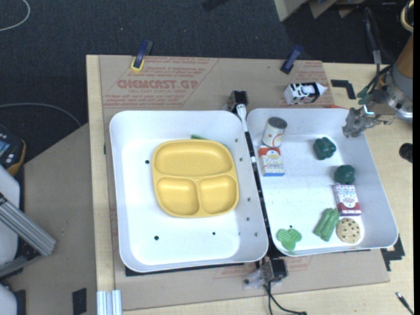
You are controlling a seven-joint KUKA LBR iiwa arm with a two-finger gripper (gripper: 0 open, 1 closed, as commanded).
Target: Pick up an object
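Bench (197, 77): brown board with red lettering, bearing two white bins side by side.
Left bin (131, 222): holds the yellow tray, with a sliver of green showing at the tray's far edge.
Right bin (298, 189): holds all the small things, spread from far left to near right.
Tray (195, 176): yellow, three compartments, square to the left bin.
Arm (401, 87): reaches in from the right, above the right bin's far right corner.
Gripper (357, 125): hangs at the bin's far right rim; I cannot tell its state, and nothing shows in it.
Can (273, 132): far left of the right bin, long axis running far to near.
Carton (272, 161): red and white, just near of the can, long axis far to near.
Green lumps: one (324, 147) near the gripper, a second (344, 174) a little nearer to me; both roundish, with no clear axis.
Red packet (346, 199): near of the second lump, long axis far to near.
Green stalk (326, 224): long axis slanted, far right to near left.
Cookie (348, 230): round, touching the stalk's right side.
Leafy green (288, 237): near edge, left of the stalk.
Progress: nothing is lifted yet; choosing, descent, grasp and lift all remain, and the first lump looks the closest candidate.
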